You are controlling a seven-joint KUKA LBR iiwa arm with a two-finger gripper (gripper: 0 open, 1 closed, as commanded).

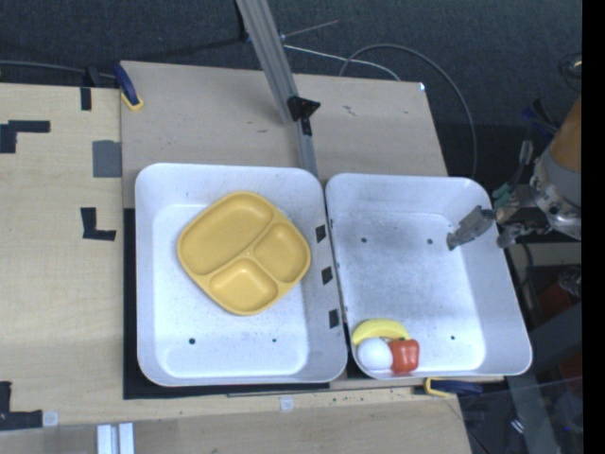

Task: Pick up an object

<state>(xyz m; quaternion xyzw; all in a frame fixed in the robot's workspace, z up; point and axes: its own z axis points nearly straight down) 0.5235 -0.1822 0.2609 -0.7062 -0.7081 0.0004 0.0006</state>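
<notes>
beside the left bin's yellow tray (244,252), right bin (473,197) holds fruit (386,345).

Two white bins (161,282), one yellow divided plate (244,252), one banana (378,328), one white ball (375,354), one red pepper (405,355).

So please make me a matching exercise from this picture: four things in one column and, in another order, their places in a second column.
Things:
1. yellow divided plate
2. gripper
3. white ball
4. red object

Places:
A. over the right bin's right edge
B. in the left bin
C. right bin's front edge, to the right of the ball
D. right bin's front left corner, under a yellow object

Pairs: 1-B, 2-A, 3-D, 4-C
</notes>
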